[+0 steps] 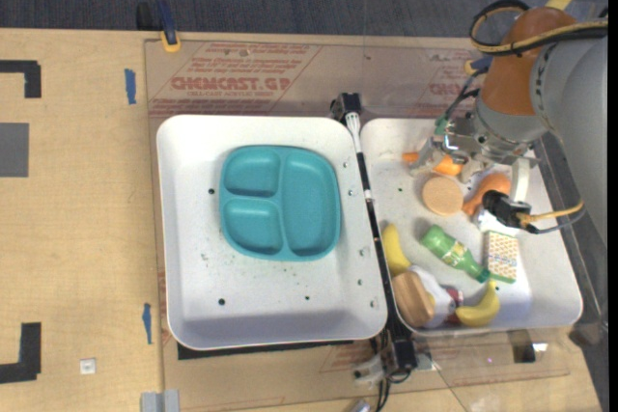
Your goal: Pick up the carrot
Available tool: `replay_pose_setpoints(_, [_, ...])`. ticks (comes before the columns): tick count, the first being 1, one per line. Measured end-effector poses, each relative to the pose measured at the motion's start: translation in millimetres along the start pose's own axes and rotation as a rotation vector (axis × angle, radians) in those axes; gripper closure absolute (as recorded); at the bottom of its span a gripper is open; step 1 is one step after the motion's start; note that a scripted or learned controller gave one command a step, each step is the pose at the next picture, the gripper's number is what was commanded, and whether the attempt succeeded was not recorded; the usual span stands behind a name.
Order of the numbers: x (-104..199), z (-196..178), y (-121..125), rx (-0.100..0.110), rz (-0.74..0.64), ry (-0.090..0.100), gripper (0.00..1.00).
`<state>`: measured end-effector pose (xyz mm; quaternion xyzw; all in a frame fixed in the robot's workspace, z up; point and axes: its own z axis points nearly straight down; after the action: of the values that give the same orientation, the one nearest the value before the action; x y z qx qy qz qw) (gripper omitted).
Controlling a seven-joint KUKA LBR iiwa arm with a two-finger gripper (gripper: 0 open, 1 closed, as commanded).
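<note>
Nothing is lifted yet: the carrot [486, 187] lies in the right bin [560, 294], at five o'clock of the gripper [462, 152]; finger state I cannot tell.

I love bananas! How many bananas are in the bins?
2. One banana lies by the right bin's left wall; another banana lies near its front edge. More may hide under the arm.
</note>
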<state>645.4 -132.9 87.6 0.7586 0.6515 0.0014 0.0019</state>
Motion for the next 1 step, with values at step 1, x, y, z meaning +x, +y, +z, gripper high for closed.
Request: replay_pose_setpoints(1, [-2.7, -12.7, 0.4, 0.004, -0.007, -0.009, 1.00])
